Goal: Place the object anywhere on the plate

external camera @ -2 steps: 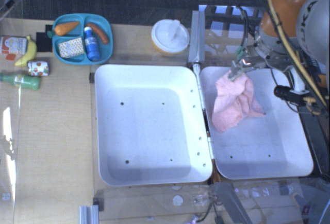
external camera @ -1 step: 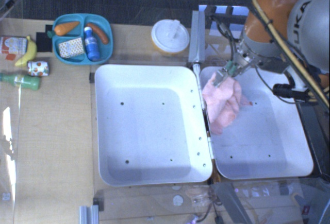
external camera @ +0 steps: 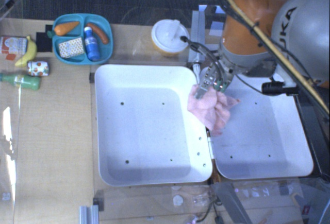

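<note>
— Halfway, would you say?
— Less. The gripper point(external camera: 210, 85) grasps the pink cloth point(external camera: 212, 108), hanging over the seam between the left bin point(external camera: 149, 125) and right bin point(external camera: 263, 135) — no plate under it yet.

wooden bench point(external camera: 51, 140) — two white bins point(external camera: 144, 125), blue tray point(external camera: 105, 37), yellow cup point(external camera: 168, 37).

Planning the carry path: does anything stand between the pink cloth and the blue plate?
Only the rim of the left bin lies between pink cloth and blue plate; the white cup sits aside. Toy food crowds the plate.
</note>
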